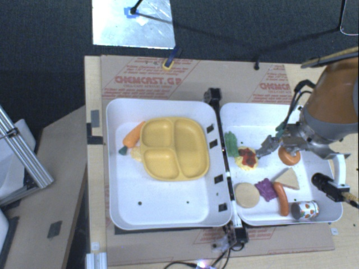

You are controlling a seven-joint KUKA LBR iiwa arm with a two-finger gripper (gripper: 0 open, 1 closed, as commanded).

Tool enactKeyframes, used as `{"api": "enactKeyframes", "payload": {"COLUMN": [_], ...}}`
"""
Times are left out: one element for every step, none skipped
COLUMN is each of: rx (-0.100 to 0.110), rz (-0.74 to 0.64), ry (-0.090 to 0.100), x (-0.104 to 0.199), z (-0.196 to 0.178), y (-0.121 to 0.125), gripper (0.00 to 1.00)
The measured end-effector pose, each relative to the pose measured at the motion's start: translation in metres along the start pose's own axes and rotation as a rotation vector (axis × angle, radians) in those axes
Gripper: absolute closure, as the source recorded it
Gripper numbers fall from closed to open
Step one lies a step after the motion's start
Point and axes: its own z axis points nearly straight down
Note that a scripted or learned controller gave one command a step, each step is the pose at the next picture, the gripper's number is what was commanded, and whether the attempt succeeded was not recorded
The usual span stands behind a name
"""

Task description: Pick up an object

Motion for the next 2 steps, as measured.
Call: {"api": "enactKeyframes", "payload": {"rx": [0.003,0.002], "rz": [0.0,0.001], "ry": [0.0,0.001], "x": [0.007,0.009], "z": [0.061,0.104], "y": [-0.001,0.001], "gripper": [0.0,0.0]}}
